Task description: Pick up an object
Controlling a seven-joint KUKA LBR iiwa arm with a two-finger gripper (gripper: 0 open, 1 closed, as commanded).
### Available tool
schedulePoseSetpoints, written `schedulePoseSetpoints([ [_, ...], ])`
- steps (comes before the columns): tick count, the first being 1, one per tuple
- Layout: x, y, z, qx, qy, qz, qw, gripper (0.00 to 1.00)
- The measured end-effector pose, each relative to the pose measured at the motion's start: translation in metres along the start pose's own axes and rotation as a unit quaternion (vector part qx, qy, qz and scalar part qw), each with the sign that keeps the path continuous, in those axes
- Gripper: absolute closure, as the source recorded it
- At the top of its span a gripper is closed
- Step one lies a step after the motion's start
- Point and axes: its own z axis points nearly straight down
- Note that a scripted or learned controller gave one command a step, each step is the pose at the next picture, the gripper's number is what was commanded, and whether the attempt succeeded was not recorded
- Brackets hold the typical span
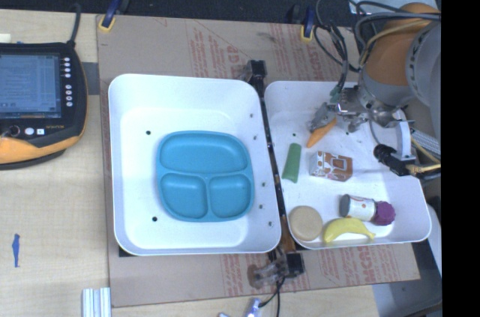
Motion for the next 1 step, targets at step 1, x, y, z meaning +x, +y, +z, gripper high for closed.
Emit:
schedulePoseSetpoints([
  [1, 0.0187, 0.0167, -0.0002, 0.000, 0.000, 0.000, 1.0000, 0.00],
])
